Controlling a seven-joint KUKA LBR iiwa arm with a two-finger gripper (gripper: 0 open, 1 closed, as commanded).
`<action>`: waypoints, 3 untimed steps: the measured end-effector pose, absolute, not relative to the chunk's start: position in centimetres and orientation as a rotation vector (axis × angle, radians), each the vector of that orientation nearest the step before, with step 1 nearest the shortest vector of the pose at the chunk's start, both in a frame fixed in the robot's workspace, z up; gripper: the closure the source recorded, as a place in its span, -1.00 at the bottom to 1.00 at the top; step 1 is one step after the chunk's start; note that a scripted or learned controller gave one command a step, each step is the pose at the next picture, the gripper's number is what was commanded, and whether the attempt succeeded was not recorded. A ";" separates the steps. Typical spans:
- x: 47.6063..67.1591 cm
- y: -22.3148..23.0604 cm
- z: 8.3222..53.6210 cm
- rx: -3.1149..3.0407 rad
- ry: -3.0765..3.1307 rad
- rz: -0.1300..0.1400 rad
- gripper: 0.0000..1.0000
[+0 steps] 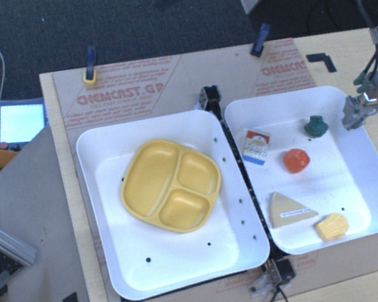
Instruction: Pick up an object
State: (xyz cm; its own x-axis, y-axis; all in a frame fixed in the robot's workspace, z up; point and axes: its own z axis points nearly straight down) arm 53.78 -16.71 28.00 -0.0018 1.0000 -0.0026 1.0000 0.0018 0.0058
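In the right bin lie a small red-and-white carton, a red tomato, a green toy, a pale cheese wedge and a yellow chunk. My gripper hangs over the bin's upper right rim, just right of the green toy and apart from it. Nothing shows between its fingers.
The left bin holds a yellow divided plate. A black clamp sits between the bins at the back, a blue clip and a yellow one on the board's far edge. Screens stand at far left.
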 end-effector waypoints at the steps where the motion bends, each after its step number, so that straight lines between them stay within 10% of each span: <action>1: 52.8 -11.2 26.0 2.219 2.230 0.000 1.00; 3: 51.6 -0.2 24.0 2.218 2.232 -0.001 1.00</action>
